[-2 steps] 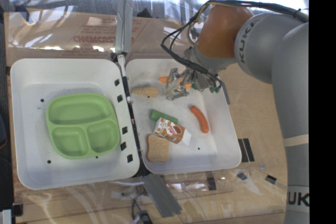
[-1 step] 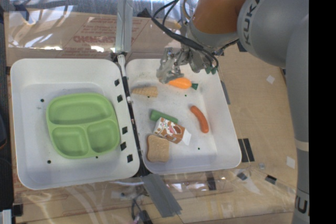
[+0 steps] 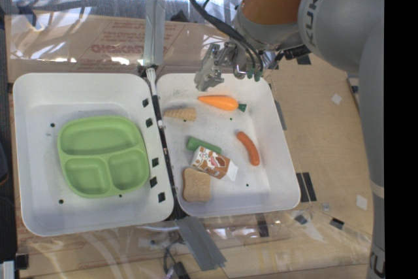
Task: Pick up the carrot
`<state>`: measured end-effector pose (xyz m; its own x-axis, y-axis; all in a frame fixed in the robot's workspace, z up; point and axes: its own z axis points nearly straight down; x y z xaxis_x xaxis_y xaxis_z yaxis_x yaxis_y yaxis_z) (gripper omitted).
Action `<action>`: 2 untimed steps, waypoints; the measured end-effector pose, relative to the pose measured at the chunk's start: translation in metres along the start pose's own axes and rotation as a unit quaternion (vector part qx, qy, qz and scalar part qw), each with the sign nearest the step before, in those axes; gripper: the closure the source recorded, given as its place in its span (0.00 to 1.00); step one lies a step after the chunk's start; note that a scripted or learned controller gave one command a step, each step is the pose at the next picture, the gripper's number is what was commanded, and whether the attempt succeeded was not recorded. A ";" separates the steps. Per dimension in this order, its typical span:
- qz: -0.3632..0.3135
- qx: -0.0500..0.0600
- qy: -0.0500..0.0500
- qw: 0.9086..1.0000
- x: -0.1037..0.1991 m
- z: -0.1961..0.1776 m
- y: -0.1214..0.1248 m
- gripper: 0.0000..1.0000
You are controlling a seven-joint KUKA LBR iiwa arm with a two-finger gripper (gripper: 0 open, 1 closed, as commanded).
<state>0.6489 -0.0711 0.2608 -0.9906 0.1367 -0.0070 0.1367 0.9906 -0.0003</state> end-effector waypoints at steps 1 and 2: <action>0.002 0.000 0.002 1.000 0.068 -0.015 0.014 1.00; 0.022 0.000 0.002 1.000 0.056 -0.003 0.042 1.00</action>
<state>0.5995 -0.0216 0.2632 -0.9835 0.1811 -0.0025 0.1811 0.9835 0.0000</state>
